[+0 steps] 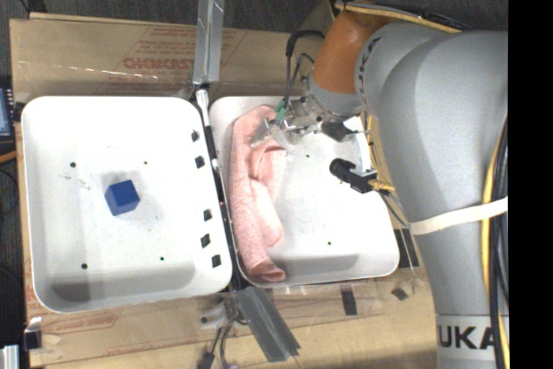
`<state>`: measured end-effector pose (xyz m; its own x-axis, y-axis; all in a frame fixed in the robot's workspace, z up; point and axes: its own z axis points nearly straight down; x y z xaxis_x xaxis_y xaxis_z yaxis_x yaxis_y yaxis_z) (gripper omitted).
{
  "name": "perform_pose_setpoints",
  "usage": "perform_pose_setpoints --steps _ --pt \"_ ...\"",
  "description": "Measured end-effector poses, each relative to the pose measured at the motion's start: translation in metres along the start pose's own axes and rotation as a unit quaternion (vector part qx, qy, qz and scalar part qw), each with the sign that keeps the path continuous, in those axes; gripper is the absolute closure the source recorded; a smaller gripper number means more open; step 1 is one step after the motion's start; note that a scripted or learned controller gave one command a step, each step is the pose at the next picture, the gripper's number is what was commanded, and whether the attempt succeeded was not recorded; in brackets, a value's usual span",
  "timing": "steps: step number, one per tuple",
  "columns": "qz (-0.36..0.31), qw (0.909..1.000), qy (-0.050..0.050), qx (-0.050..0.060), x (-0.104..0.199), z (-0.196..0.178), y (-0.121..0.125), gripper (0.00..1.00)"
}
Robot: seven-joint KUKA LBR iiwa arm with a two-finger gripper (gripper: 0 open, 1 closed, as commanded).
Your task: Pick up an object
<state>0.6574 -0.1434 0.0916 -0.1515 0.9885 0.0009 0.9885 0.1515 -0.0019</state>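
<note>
A pink towel (256,201) lies crumpled along the left wall of the right bin (346,259), running from its far corner to its near edge. My gripper (282,124) is low over the towel's far end, touching or nearly touching the cloth where it bunches up. A small blue cube (122,196) sits alone on the floor of the left bin (52,121), well away from the gripper.
The grey arm (432,143) with its orange band (339,56) covers the right bin's far right side. A grey metal divider bar (207,39) runs between the bins. Brown cardboard (104,47) lies behind them.
</note>
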Motion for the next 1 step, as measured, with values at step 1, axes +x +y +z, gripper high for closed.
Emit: perform_pose_setpoints --steps 1 --pt "-0.011 0.9999 0.000 0.002 0.0491 0.0018 -0.0484 0.00"
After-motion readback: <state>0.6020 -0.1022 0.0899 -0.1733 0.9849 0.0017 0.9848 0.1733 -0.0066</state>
